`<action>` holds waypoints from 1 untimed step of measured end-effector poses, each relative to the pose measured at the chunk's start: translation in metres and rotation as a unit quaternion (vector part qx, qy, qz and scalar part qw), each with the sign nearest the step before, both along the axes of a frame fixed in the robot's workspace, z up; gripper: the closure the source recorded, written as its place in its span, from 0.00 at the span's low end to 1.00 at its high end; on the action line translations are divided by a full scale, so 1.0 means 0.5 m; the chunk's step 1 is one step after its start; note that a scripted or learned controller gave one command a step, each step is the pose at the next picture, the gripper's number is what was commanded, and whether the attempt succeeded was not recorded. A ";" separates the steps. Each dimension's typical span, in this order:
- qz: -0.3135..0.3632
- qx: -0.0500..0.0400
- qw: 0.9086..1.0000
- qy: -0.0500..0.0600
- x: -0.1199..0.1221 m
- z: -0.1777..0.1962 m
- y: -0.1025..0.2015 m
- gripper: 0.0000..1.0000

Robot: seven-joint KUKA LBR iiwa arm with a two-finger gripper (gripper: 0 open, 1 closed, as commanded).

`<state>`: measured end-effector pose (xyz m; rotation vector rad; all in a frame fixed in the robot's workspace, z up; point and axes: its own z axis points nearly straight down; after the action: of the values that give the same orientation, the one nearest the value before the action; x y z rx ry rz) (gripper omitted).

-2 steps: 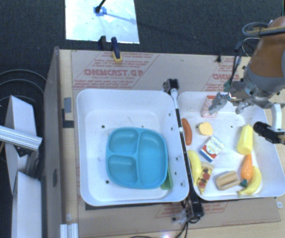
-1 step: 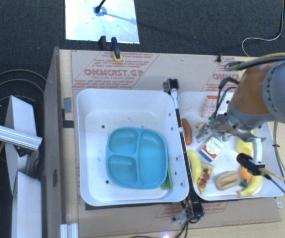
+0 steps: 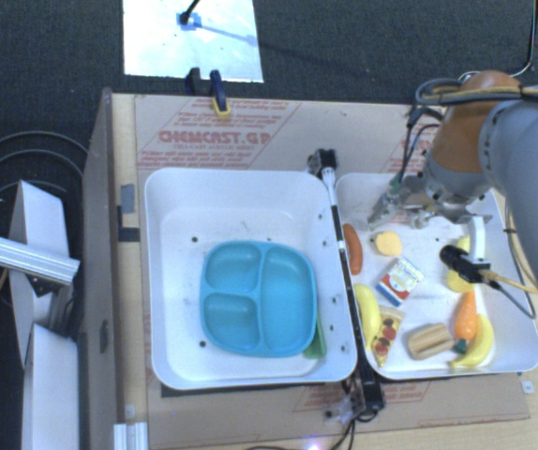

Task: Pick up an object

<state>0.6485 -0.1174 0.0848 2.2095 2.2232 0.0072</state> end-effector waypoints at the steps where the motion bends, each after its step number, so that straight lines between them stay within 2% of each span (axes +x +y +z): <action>1: 0.000 0.001 1.000 0.001 -0.004 0.022 0.001 1.00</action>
<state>0.6467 -0.1170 0.0959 2.2108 2.2249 0.0063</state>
